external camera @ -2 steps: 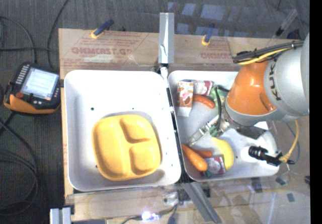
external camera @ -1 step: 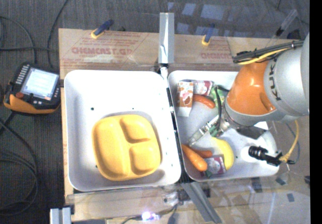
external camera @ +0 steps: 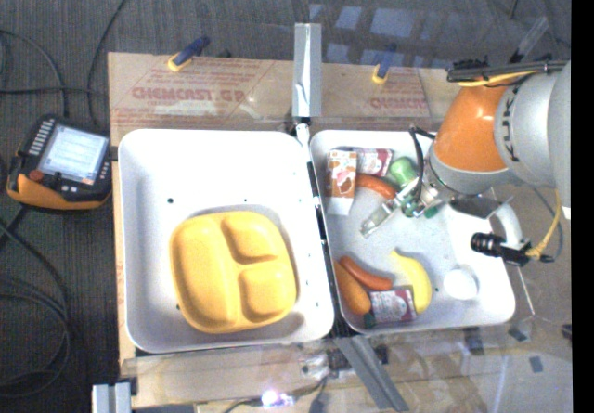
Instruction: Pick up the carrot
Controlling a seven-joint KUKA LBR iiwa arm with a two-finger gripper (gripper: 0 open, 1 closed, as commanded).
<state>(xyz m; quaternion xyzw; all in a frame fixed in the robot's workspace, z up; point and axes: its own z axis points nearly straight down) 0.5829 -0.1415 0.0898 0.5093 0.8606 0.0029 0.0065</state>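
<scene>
Carrot (external camera: 351,283) lies in the right bin (external camera: 483,309), near that bin's front-left corner, slanting along the floor with a sausage (external camera: 367,274) lying against its upper side. Just right of the carrot in the same bin sits a banana (external camera: 415,277), and a small red-labelled packet (external camera: 393,305) touches the carrot's front end. My gripper (external camera: 376,218) hangs over the middle of the right bin, toward its back half, well apart from the carrot and farther back than it; its fingers (external camera: 369,224) stand parted with nothing between them. Behind my gripper in that bin are a carton (external camera: 342,172), a second orange-red piece (external camera: 376,186) and a green fruit (external camera: 402,170). Left of the right bin, the other bin (external camera: 148,170) holds a yellow divided tray (external camera: 234,269).
</scene>
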